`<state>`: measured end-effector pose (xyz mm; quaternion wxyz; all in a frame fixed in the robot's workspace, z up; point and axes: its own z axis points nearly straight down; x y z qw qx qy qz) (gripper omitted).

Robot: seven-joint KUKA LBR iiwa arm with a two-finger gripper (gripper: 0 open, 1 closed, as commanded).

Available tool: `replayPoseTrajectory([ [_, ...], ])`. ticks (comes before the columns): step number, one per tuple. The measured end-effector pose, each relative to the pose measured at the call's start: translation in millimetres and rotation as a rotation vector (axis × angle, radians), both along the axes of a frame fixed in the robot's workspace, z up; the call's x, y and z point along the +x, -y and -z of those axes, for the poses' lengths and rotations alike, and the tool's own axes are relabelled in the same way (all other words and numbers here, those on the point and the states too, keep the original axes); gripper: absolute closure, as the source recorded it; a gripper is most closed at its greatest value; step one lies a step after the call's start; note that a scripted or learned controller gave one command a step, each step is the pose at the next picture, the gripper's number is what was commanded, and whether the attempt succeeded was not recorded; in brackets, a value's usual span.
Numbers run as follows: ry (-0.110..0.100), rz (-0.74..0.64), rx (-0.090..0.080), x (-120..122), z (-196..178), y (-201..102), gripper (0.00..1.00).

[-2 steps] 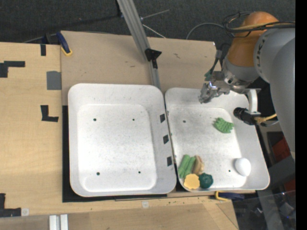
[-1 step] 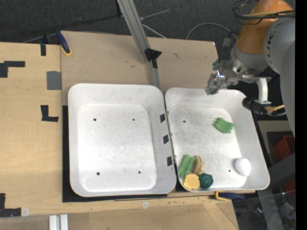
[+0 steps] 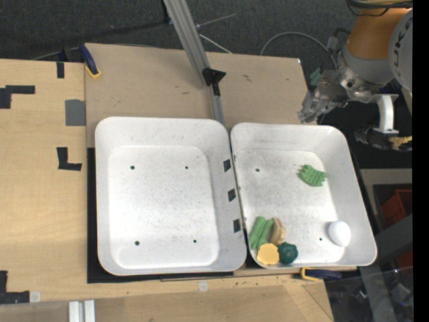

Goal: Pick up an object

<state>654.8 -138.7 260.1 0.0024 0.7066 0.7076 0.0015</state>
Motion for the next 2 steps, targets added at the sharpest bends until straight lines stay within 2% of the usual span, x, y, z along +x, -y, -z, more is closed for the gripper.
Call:
replayPoseTrajectory([
  [2,-0.01,-0.003,0.003,-52.5,25.3,-103.2,1.0],
])
